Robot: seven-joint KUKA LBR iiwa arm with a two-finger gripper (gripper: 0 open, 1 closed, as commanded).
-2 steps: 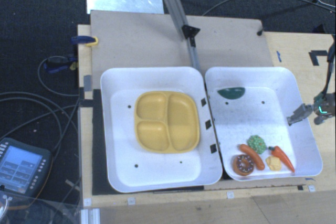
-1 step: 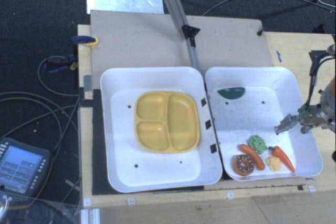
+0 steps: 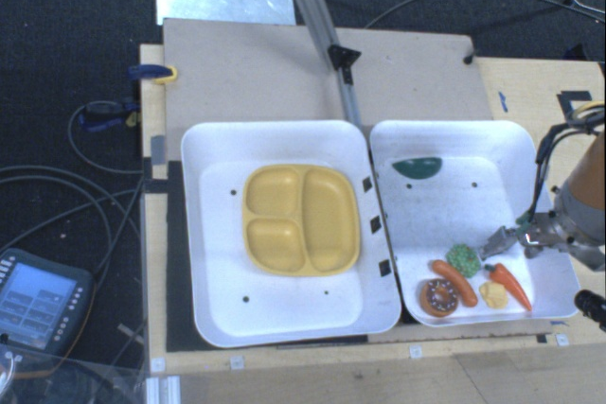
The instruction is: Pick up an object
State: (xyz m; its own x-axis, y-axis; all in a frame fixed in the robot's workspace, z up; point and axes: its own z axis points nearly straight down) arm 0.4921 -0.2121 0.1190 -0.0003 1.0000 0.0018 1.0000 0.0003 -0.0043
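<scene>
The gripper [image 3: 499,244] sits low over the right bin [image 3: 511,142], its fingers spread a little and holding nothing, just right of the green broccoli piece [image 3: 463,259] and just above the toy carrot [image 3: 511,286]. Those two lie in a tight cluster near the bin's front edge with a sausage [image 3: 454,283], a chocolate doughnut [image 3: 439,297] and a small yellow piece [image 3: 493,294], several touching or nearly so. That crowding looks like the main risk: a closing finger could land on a neighbour, push the broccoli away or pinch two items at once, and the round pieces may squirt out. A dark green half-round piece [image 3: 418,167] lies well apart near the back. The left bin [image 3: 213,156] holds a yellow divided plate [image 3: 302,219].
</scene>
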